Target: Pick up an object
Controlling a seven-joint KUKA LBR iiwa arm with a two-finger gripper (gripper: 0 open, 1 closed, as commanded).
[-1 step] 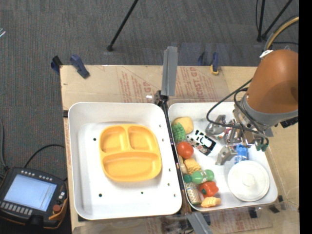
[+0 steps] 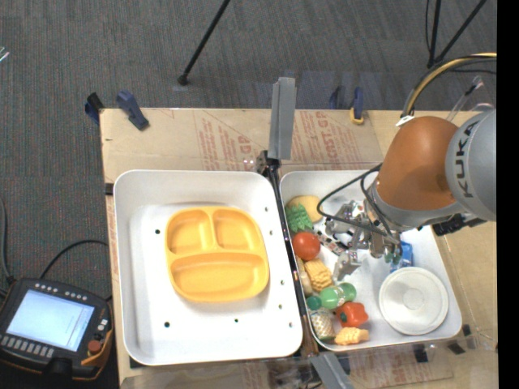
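From my feed I see dark grey carpet (image 2: 243, 31) covering the floor around the bench (image 2: 203, 136), whose top is brown cardboard printed with red lettering. Blue clamps (image 2: 130, 108) grip its far left corner. Thin black stand legs (image 2: 207, 35) cross the carpet at the top, another at the upper right. A teach pendant (image 2: 53, 327) with a lit screen lies on the floor at lower left, its cable looping beside it.

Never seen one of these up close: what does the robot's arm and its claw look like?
The grey KUKA arm carries black KUKA lettering and a rounded orange band. Yellow and black cables loop above it. Its metal two-finger gripper is a tangle of silvery parts and thin wires.
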